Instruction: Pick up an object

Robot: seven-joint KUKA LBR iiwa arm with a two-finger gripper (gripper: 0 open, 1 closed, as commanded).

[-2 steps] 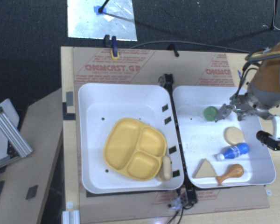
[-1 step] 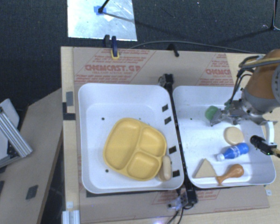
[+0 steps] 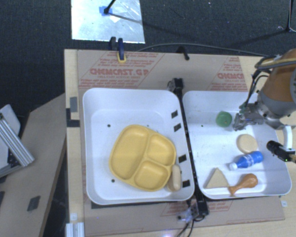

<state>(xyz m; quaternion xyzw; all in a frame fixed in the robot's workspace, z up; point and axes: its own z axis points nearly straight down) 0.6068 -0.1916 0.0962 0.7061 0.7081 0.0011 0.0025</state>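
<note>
A: Bench (image 3: 153,65) first. Brown board with red print, two white bins on it side by side.

B: Left bin (image 3: 96,132) holds a yellow divided plate (image 3: 142,157), three compartments, lying flat toward the near right of the bin. A pale oval piece, bread roll (image 3: 175,177) by the look, sits against the plate's near right edge, touching the bin's right wall.

A: Right bin (image 3: 207,107)?

B: Five small things. Blue bottle (image 3: 246,160) on its side, white cap pointing left, in the near right part. Tan drumstick (image 3: 244,183) just nearer than the bottle, thick end to the right. Beige wedge (image 3: 216,178) left of the drumstick, the two touching or nearly so. Round beige disc (image 3: 246,142) just beyond the bottle. Green ball (image 3: 224,118) at the far side, near the bin's middle.

A: Arm (image 3: 286,83)?

B: Enters from the right, orange band showing above grey wrist. Gripper (image 3: 240,120) sits low over the far right part of the right bin, just right of the green ball, beyond the disc.

A: Jaws?

B: Too small and dark to read the gap; cannot tell. Ball is beside the gripper, and contact between them cannot be judged.
</note>
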